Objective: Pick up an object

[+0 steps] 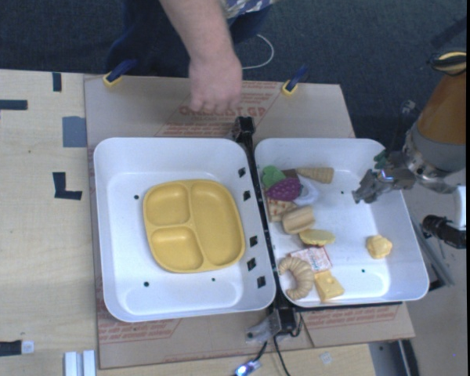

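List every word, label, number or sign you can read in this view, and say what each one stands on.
No text can be read.
Red printing on the brown cardboard sheet above the bins: too blurred to read.
Red printing on the cardboard's front edge: too blurred to read.
Small red-and-white packet in the right bin: print too small to read.
Dark marks on the wooden bench: plain shapes, not letters I can make out.

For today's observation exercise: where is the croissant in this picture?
The croissant lies in the right bin, near its front-left corner, just left of the yellow cheese wedge and below the small pink-and-white packet.
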`<state>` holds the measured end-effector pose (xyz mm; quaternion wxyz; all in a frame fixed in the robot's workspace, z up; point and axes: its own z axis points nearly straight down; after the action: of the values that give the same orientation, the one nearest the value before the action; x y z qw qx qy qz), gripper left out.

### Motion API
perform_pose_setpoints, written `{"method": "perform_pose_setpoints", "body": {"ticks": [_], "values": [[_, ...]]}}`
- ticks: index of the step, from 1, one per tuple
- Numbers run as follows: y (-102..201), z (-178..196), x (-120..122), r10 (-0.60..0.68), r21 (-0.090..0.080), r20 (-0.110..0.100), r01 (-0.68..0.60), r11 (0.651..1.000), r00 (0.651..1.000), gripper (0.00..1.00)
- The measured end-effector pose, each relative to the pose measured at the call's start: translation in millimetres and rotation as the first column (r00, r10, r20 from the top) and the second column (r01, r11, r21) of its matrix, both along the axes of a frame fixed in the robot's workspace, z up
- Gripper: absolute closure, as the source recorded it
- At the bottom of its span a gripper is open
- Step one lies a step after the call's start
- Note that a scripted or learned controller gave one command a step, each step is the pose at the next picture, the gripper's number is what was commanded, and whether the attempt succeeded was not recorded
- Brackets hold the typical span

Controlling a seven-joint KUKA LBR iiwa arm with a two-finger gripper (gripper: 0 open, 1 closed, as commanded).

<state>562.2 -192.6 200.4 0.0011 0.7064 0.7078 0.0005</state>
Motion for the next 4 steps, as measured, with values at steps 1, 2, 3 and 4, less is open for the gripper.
{"method": "perform_pose_setpoints", "body": {"ticks": [1, 2, 3, 4], "values": [[1, 25, 1, 0.000, 0.000, -0.001, 0.000, 1.000, 1.000, 1.00], [52, 15, 22, 0.005, 0.002, -0.004, -0.005, 1.000, 1.000, 1.00], [102, 10, 46, 0.005, 0.003, -0.003, -0.005, 1.000, 1.000, 1.00], [155, 24, 61, 0.005, 0.003, -0.002, -0.005, 1.000, 1.000, 1.00]]}}
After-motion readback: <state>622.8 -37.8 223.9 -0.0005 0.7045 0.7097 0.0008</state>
